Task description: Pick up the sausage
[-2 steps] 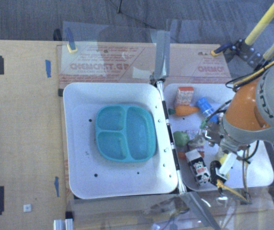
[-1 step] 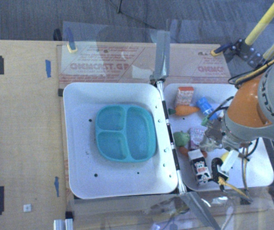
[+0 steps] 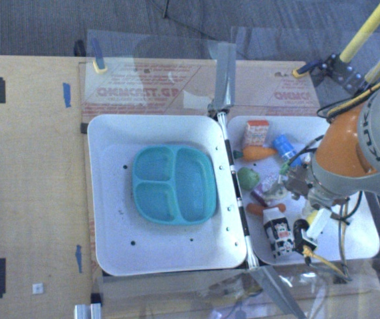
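we hover our gripper (image 3: 280, 234) low in the right bin (image 3: 369, 241) (grip state unclear), the sausage (image 3: 264, 209) just beside it among crowding toys, so we risk pinching a neighbour instead.

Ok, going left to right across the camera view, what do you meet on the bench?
Blue tape strip → left bin → teal divided plate → green toy → blue bottle → arm's orange band

Robotics lab, plywood bench (image 3: 30, 178) with tape marks, two white bins (image 3: 110, 244), cables, grey carpet (image 3: 57, 12)
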Controlling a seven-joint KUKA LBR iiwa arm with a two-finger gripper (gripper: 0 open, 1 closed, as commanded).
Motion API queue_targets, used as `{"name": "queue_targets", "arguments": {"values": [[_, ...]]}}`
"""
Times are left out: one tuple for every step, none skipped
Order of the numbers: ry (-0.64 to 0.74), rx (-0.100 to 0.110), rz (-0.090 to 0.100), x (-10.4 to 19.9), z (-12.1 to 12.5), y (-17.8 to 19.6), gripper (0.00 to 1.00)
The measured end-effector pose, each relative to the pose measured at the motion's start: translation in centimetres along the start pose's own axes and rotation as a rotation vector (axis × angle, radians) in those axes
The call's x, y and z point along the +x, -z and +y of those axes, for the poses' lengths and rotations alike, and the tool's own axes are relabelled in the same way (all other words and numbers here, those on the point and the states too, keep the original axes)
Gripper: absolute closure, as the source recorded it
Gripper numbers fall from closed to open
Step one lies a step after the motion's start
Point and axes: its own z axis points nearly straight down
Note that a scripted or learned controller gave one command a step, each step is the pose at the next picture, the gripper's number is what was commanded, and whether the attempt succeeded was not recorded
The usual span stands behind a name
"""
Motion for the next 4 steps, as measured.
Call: {"name": "queue_targets", "arguments": {"values": [[0.024,0.014,-0.004,1.1,4.0,-1.3,0.0],[0.025,0.006,0.001,1.3,4.3,0.0,1.0],[0.025,0.007,0.0,1.3,4.3,-0.1,0.0],[-0.096,0.009,0.0,-1.8,6.0,-1.1,0.0]]}}
